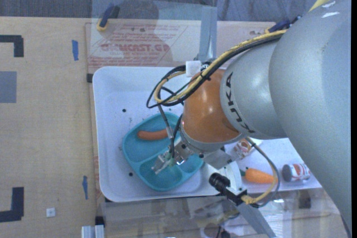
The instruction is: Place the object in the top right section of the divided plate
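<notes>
A teal divided plate (138, 154) lies in the left white bin (106, 114), towards its front. An orange sausage-shaped object (152, 134) rests in the plate's upper left section. My gripper (165, 163) hangs low over the middle of the plate, just right of and below the sausage, above the plate's dividers. The big grey arm with its orange band (203, 114) covers the plate's right side, so its top right section is hidden.
In the right bin (281, 149), a carrot (259, 176) and a small can (295, 171) lie near the front, with a small red-and-white item (244, 147) beside the arm. A taped cardboard sheet (139, 44) lies behind the left bin.
</notes>
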Controlling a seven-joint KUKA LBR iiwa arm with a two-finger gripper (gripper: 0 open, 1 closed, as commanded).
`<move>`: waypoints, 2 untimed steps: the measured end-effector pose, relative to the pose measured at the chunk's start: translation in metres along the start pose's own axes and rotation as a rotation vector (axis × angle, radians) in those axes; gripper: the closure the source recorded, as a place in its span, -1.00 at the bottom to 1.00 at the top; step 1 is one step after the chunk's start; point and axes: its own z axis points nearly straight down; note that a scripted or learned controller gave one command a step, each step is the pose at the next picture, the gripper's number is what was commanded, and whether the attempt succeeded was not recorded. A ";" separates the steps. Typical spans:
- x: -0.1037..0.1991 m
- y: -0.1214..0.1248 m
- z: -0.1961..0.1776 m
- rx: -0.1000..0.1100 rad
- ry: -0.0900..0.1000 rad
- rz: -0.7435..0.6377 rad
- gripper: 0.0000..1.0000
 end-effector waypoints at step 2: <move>-0.025 -0.015 0.001 0.000 0.005 0.063 -1.00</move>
